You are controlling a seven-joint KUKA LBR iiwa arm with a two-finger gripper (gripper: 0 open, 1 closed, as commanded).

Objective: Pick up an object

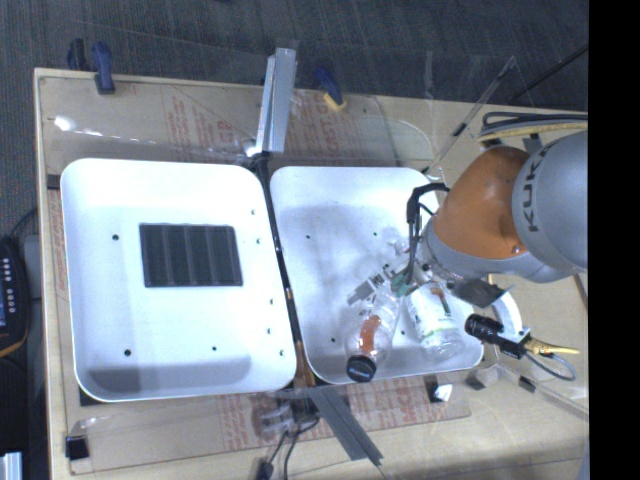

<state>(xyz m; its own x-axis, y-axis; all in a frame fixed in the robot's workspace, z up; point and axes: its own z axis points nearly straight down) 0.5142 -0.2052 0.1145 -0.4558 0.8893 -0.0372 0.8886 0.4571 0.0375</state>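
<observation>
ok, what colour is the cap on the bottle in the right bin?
Black. The cap sits at the near end of the clear bottle, seen in the camera view.

A clear plastic bottle with a black cap [364,351] lies on its side in the right bin [320,228], near the front wall, cap toward the front edge, something orange inside. Just beside it, to the right, lies a second clear bottle with a white label [432,318], tilted.
</observation>
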